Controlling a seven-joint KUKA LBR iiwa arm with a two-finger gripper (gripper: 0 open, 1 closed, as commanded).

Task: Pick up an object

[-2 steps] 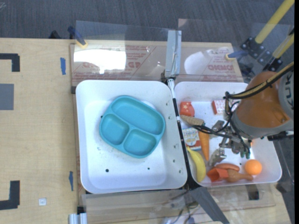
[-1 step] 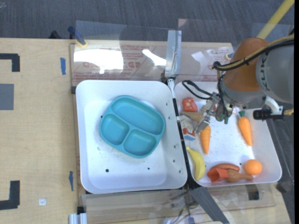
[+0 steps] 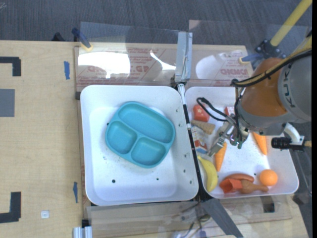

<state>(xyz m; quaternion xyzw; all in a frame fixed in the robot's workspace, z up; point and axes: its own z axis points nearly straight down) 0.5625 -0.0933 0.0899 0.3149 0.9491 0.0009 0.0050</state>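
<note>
My gripper (image 3: pixel 223 144) hangs low over the middle of the right bin (image 3: pixel 287 162), under the grey arm with its orange band (image 3: pixel 262 95). Its tip is right above the upper end of a small carrot (image 3: pixel 220 157), which lies tilted next to a yellow banana (image 3: pixel 209 172). I cannot make out whether it touches the carrot. A red and white carton (image 3: pixel 200 113) and a tan piece (image 3: pixel 204 128) lie just left of the gripper. A second carrot (image 3: pixel 260 143) lies to its right.
An orange ball (image 3: pixel 268 177) and a red pepper-like item (image 3: pixel 237 182) sit along the right bin's front wall. The left bin (image 3: pixel 94 133) holds a blue divided plate (image 3: pixel 140 134). A black cable (image 3: pixel 210 110) loops near the carton.
</note>
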